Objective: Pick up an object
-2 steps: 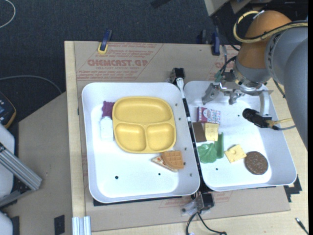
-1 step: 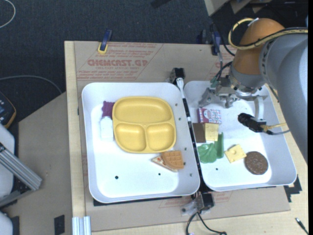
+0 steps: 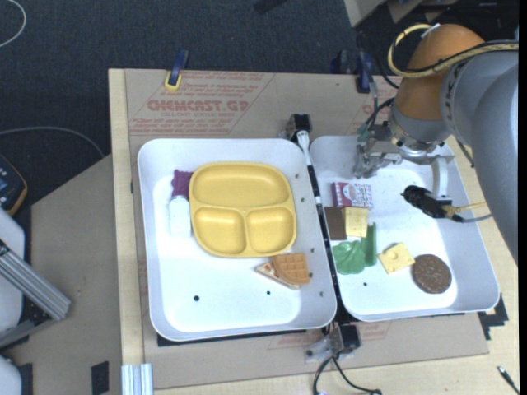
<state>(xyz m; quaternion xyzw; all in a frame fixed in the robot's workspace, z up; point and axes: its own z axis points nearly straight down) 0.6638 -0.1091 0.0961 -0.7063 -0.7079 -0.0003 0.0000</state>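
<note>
You see the arm [image 3: 486, 81] come in from the right side, its grey body bending down over the upper part of the right bin [image 3: 473, 290]. The orange band [image 3: 432, 68] sits just above the wrist, and below it the hand [image 3: 372, 161] hangs near the top left corner of that bin, pointing down toward the white floor. If the hand is apart or together, you cannot tell from here, because the metal parts are small and tangled with cables. Nothing is visible between them.

The things to pick lie lower in the right bin, apart from the hand. Closest is a red and white packet [image 3: 352, 194], just below the hand. Under it is a brown square [image 3: 335, 222] touching a pale yellow square [image 3: 356, 221]. Further down you find a green toy [image 3: 356, 256], a yellow cheese wedge [image 3: 396, 259] beside it, and a round brown cookie [image 3: 431, 273] near the bottom right.

In the left bin [image 3: 165, 303] a yellow divided plate [image 3: 243, 206] takes the middle. A white bottle [image 3: 179, 216] with a purple piece [image 3: 180, 183] lies at the plate's left, and a waffle piece [image 3: 286, 270] lies just below the plate. Both bins rest on the bench [image 3: 132, 122].
</note>
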